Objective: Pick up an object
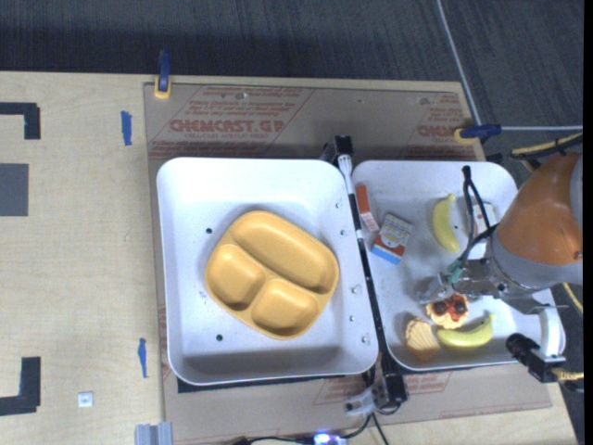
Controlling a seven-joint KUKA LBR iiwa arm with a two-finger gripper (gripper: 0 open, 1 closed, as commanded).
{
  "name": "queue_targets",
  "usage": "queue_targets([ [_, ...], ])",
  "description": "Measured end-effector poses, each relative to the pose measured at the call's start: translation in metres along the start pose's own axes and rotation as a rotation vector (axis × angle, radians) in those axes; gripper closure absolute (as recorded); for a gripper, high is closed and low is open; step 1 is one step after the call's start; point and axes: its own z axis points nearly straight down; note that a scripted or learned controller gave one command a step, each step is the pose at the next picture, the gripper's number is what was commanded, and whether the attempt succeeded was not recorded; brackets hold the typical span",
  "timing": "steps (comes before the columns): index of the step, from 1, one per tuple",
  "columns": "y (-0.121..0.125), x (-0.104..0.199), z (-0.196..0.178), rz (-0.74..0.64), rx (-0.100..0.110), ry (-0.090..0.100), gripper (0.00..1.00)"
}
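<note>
Red-and-orange toy piece (451, 309) sits in the right bin (500, 176) under our tool (456, 290), whose grip we cannot tell, with the banana (466, 335) touching it, so crowding could, we judge, spoil a clean pick.

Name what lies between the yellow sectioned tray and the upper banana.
In the camera view, between the yellow sectioned tray and the upper banana lie the bins' adjoining rims and a small carton.

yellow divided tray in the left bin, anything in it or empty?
Empty. The yellow tray lies right side up in the left bin, and all three of its compartments show bare yellow plastic with nothing in them.
</note>
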Motion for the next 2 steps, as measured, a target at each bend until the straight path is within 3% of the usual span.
queue_targets([
  [1,0.061,0.037,-0.01,-0.002,0.009,0.003,1.0],
  [2,-0.001,0.055,-0.079,-0.001,0.012,0.004,1.0],
])
